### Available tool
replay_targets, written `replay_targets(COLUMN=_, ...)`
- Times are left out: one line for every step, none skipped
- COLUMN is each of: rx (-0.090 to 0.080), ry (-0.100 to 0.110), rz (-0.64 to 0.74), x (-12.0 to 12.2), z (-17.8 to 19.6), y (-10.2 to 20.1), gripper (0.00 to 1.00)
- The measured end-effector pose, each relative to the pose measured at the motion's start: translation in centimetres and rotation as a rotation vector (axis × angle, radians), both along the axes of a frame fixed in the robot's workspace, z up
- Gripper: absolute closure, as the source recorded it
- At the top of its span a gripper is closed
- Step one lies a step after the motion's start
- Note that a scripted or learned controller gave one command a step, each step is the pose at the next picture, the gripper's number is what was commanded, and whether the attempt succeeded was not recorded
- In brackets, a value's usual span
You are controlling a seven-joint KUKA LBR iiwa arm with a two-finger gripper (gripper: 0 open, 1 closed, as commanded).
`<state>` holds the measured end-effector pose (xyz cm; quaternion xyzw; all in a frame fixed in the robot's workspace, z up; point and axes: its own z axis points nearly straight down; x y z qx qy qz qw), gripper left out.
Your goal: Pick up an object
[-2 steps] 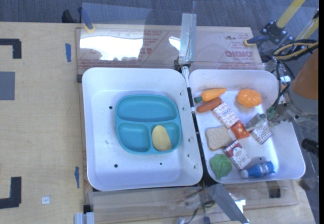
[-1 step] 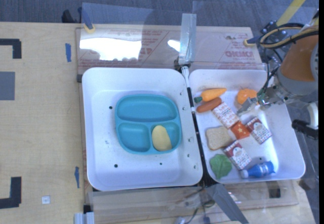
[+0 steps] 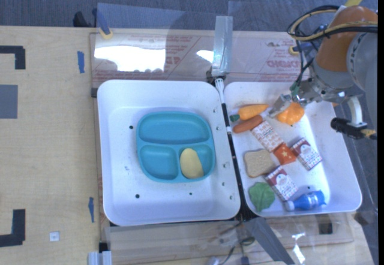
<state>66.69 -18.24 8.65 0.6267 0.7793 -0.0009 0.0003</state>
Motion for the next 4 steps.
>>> replay_targets(rx=-0.002, ry=-0.009, rz=0.005, x=0.3, z=1.3, y=0.2, gripper=1.00)
replay_targets(rx=0.005, ry=0.000, rz=-0.032, x=0.1, z=0.6, y=9.0, gripper=1.00)
replay_targets(rx=0.006, ry=-0.016, rz=-0.145, x=0.3, z=10.6, y=17.0, gripper=1.00)
replay_targets(rx=0.001, ry=0.001, rz=-0.203, x=-1.9, z=9.9, y=11.9, gripper=1.00)
